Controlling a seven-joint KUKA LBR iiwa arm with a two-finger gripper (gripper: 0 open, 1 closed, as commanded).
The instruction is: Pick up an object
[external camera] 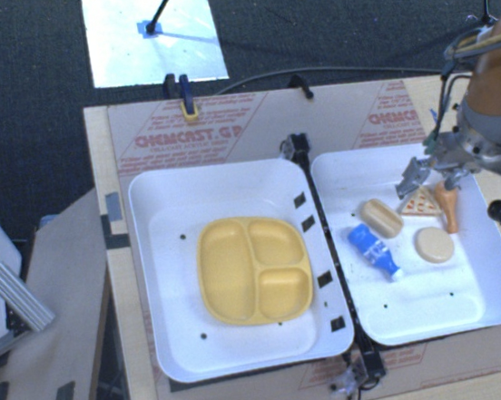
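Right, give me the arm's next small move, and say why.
Probably lower the pincer straight down onto the pizza slice. It hangs over the right bin's far side with nothing seen between its fingers, and the slice lies just below it, next to the carrot. The bread roll lies further left.

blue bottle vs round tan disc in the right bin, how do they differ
The blue bottle is long and narrow; the disc is round and flat. The bottle is bright blue with a white band; the disc is plain pale tan. The bottle lies slantwise nearer the divider between the bins; the disc sits further right, nearer the arm. Both rest on the floor of the right bin, apart from each other and from the pincer.
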